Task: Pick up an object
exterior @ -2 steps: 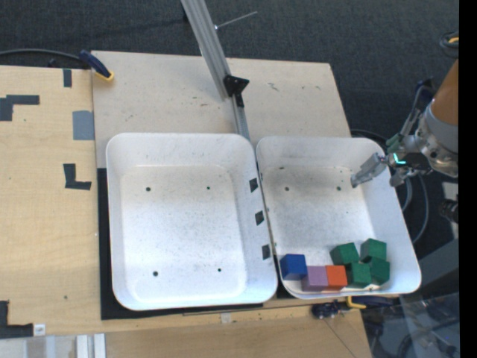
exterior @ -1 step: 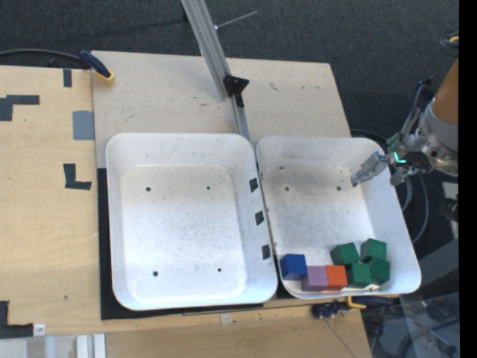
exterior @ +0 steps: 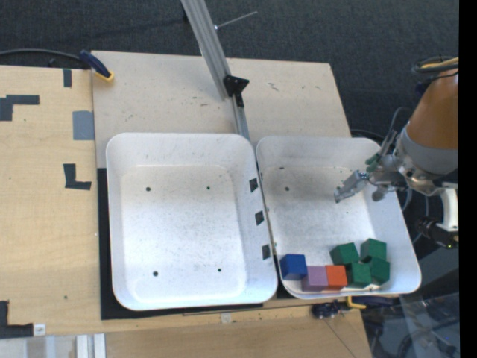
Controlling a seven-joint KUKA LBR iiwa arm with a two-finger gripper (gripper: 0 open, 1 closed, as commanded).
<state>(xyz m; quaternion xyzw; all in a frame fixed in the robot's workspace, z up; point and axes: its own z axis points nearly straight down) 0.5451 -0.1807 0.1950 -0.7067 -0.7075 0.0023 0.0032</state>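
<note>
jaws (exterior: 349,190) over right bin (exterior: 313,162), blocks unlabelled

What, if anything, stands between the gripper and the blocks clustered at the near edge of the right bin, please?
Nothing visible does. The gripper hangs over bare floor of the right bin, and only that floor lies between it and the blocks along the bin's near edge.

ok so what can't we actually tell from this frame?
- Gripper: too small and blurred in the camera view to tell open from shut.
- Green blocks: clustered together, so their count and shapes are unclear.
- Purple block and orange block: pressed against the right bin's near wall, lower faces hidden.
- Arm: cut off by the right edge.
</note>
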